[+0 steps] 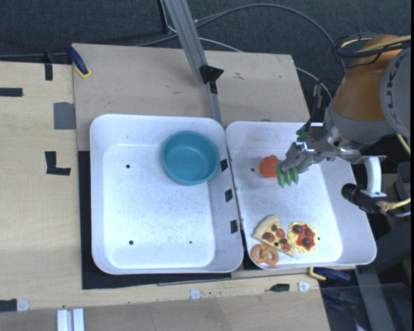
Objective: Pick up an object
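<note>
we see two shallow white bins side by side on the bench. the left bin [117, 205] holds a blue bowl [190, 157], upright, near its upper right corner. the right bin [331, 205] holds a red and green toy vegetable [276, 167] in its upper middle area, with the red part to the left and the green part to the right. near the lower edge of the right bin lie two toy pizza slices [286, 234], touching each other, and a small pretzel [264, 255] just beside them at the lower left.

the grey arm with its orange band [362, 92] reaches in from the right. the gripper [293, 161] sits low over the right bin, directly at the green end of the toy vegetable. the gripper body overlaps the green part, and we cannot tell whether the tool is released or clenched, nor whether it has the vegetable in its grasp. the red part lies on the bin floor, clear of the gripper.

a slanted metal pole [190, 40] crosses the upper bench above the gap between the bins.
</note>
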You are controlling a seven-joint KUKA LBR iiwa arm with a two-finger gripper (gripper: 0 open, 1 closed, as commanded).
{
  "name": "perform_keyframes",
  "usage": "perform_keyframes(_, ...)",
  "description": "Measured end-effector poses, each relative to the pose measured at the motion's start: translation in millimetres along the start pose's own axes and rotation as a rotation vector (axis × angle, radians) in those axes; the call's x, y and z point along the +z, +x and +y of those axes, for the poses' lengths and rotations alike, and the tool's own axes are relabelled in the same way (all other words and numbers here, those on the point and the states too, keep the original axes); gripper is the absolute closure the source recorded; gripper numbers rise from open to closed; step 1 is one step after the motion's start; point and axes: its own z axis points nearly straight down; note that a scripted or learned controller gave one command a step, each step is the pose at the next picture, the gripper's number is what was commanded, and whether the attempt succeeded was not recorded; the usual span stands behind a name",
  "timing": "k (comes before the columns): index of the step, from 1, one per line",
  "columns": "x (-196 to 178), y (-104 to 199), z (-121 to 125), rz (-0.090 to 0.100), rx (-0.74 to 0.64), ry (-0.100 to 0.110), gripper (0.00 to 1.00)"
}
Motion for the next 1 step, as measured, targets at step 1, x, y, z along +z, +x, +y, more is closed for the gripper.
perform_keyframes(1,-48.9,-3.1,10.0,0.0,0.0,0.0,1.0)
